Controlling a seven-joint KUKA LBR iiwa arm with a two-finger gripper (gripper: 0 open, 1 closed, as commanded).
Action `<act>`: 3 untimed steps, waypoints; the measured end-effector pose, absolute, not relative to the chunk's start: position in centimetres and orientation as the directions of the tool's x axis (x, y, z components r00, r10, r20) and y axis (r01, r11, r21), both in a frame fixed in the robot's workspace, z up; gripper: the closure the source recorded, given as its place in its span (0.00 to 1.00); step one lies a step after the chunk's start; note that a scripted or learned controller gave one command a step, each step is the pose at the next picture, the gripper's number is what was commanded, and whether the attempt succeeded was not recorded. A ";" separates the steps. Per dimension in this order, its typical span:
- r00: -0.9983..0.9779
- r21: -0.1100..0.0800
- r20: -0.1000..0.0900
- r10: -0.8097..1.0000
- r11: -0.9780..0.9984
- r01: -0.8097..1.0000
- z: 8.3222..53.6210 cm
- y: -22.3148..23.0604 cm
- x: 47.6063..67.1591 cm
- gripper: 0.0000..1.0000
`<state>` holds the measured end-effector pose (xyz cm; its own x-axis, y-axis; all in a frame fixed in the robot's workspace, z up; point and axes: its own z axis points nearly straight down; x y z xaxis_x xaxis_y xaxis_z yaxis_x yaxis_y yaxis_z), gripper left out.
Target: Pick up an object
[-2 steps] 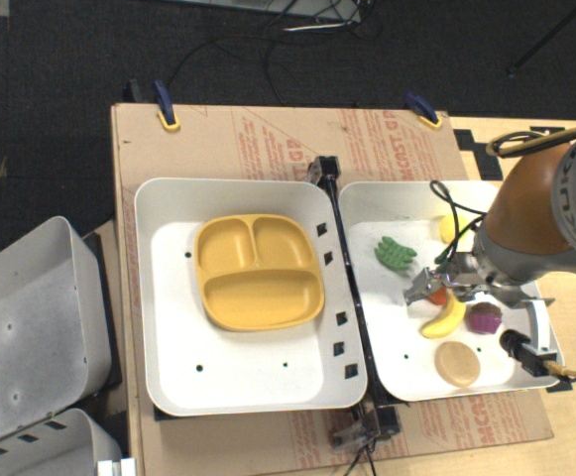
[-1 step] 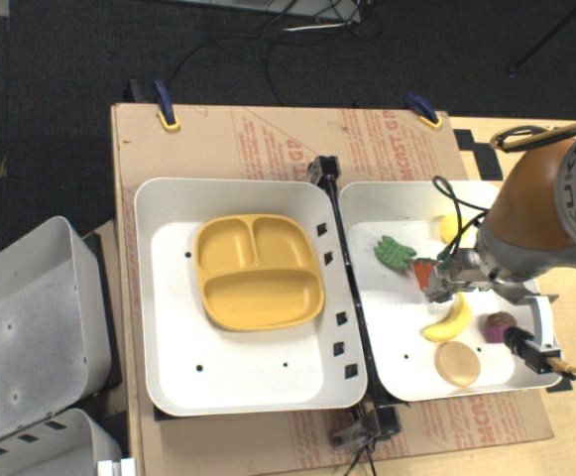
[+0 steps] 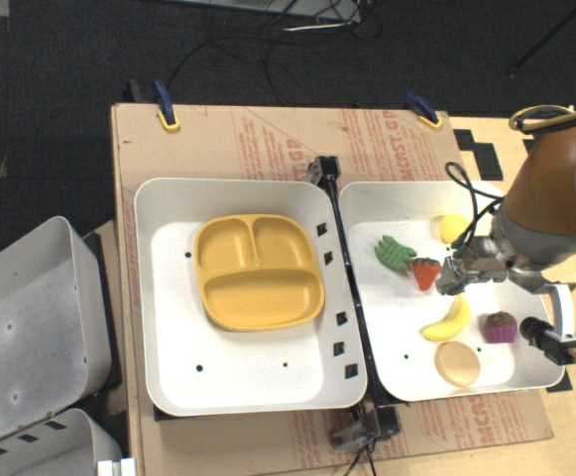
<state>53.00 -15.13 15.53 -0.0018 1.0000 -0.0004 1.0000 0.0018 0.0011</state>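
The red toy with the green top (image 3: 425,272) — it looks like a strawberry or small pepper — lies near the middle of the right bin (image 3: 387,204), and the gripper (image 3: 453,275) sits just to its right, touching it or very close; this looks like the object being tried for. Whether the tool is clenched or released cannot be told from here, since the wrist and its cables cover the tip. The piece is small, smooth and rounded, so the likely failure is that it squirts sideways or gets nudged left toward the green leafy toy (image 3: 395,252) beside it, leaving nothing gripped. Crowding adds risk — the yellow banana (image 3: 447,321) lies just nearer, with a tan round piece (image 3: 458,363) beyond that and a purple piece (image 3: 499,327) to the right, while a yellow rounded toy (image 3: 452,228) sits on the far side, so a descent slightly off could catch a neighbour instead. In the left bin (image 3: 169,266) a yellow divided plate (image 3: 260,272) rests well apart from all this.
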 end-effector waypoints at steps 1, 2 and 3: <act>-0.004 0.006 -0.001 1.000 0.004 1.000 21.4 -14.3 53.1 1.00; -0.003 0.003 -0.001 1.000 0.003 1.000 23.8 -14.2 53.2 1.00; -0.006 0.000 0.000 1.000 0.006 1.000 24.5 -9.6 53.0 1.00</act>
<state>53.03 -9.63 24.46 -0.0056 1.0000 0.0004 1.0000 0.0056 0.0002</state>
